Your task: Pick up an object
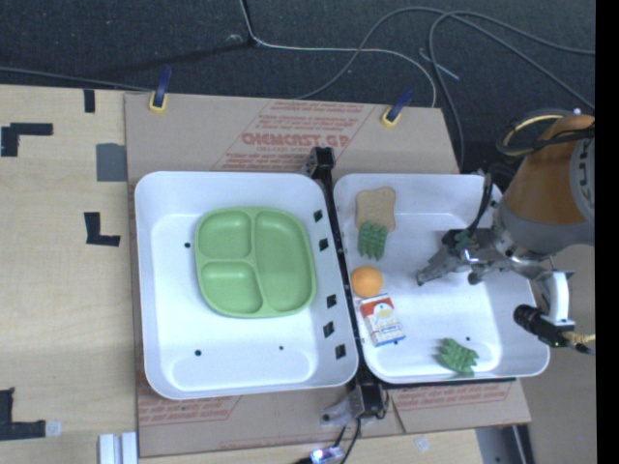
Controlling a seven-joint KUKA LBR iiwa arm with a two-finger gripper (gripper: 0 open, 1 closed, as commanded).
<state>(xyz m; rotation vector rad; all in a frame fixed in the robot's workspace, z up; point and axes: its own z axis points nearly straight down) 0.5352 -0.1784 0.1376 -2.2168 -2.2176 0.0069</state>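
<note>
In the right bin (pixel 503 356) lie several small objects: a tan bread slice (pixel 375 205) at the top left, a green ridged piece (pixel 372 240) just below it, an orange ball (pixel 367 281), a red and white packet (pixel 383 319), and a green leafy piece (pixel 456 356) near the front. My gripper (pixel 453 259) hangs over the middle of the right bin, to the right of the orange ball, with its fingers spread and nothing between them.
The left bin (pixel 155 259) holds a green divided plate (pixel 256 262). A black clip strip (pixel 334 259) joins the two bins. Both bins rest on a cardboard sheet (pixel 290 129) held by clamps. Cables trail across the dark floor behind.
</note>
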